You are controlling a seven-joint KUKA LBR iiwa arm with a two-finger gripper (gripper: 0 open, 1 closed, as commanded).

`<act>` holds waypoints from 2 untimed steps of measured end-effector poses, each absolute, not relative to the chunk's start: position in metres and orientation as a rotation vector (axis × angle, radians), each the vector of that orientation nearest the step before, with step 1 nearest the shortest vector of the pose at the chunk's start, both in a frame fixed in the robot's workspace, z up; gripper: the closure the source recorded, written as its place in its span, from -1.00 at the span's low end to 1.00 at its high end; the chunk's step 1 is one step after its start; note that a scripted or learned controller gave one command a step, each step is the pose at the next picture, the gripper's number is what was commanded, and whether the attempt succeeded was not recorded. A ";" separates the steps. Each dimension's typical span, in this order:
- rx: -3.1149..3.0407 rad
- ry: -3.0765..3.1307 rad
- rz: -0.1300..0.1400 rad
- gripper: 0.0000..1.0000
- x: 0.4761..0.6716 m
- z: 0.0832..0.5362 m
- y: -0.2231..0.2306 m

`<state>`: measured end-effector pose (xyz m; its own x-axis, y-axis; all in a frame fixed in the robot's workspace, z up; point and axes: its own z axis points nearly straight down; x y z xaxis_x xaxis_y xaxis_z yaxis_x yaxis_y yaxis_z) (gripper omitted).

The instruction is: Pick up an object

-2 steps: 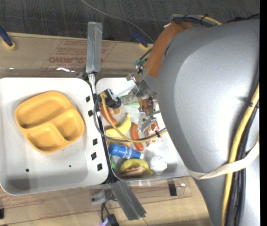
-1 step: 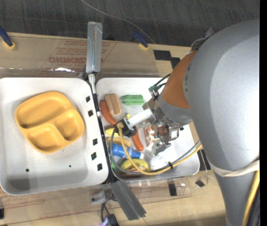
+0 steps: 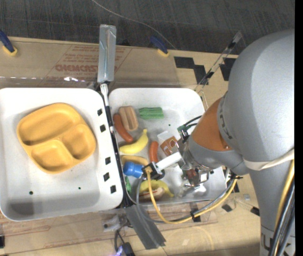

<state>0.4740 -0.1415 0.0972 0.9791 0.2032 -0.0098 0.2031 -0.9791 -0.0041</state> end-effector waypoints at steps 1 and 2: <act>-3.107 -0.431 0.006 -1.00 0.553 0.101 -0.099; -3.120 -0.327 0.010 -1.00 0.475 0.090 -0.091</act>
